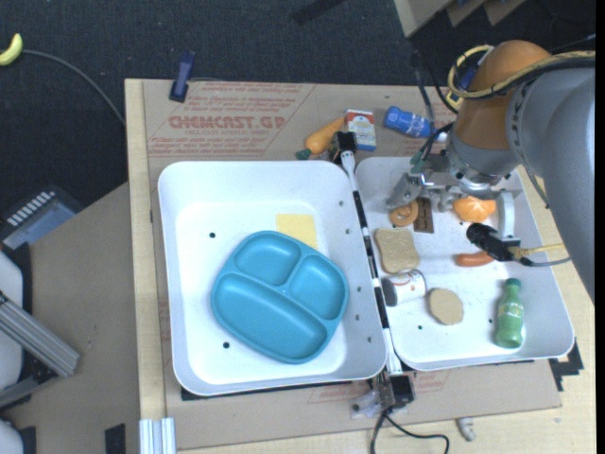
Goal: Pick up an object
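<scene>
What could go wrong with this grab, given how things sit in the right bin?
The gripper sits low at the right bin's crowded back end, so it may nudge the pretzel or orange piece instead of gripping one. The flat toast offers little edge and might slip.

camera view: fixed above bench [236,112] | slanted downward | both bins in frame

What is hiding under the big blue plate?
A yellow square pokes out from behind the blue plate in the left bin. Its lower edge is covered, and whatever else lies beneath the plate cannot be seen.
</scene>
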`<state>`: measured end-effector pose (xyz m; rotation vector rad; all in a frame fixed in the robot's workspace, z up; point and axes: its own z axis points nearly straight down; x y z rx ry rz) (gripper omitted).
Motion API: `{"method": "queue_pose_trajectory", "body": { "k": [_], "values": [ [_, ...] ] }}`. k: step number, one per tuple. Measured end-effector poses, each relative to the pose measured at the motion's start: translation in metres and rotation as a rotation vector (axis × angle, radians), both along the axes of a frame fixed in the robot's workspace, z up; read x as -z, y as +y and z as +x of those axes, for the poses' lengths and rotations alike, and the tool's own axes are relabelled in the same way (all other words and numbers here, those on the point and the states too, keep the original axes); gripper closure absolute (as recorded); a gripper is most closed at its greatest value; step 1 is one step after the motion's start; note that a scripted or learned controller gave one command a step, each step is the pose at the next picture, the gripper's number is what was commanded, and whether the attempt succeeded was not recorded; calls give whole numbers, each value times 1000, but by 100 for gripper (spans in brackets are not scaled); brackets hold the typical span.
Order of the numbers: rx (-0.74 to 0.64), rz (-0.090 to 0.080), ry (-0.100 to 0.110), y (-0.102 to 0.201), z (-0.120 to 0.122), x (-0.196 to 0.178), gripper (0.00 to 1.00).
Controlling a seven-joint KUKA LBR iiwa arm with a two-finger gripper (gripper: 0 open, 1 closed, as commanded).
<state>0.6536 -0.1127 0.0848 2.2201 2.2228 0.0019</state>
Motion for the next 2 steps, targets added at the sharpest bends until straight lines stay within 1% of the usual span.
{"method": "queue_pose_trajectory", "body": {
  "k": [1, 2],
  "values": [
    [0, -1, -4, 0, 1, -11, 100],
    [0, 0, 0, 44, -43, -101, 100]
  ]
}}
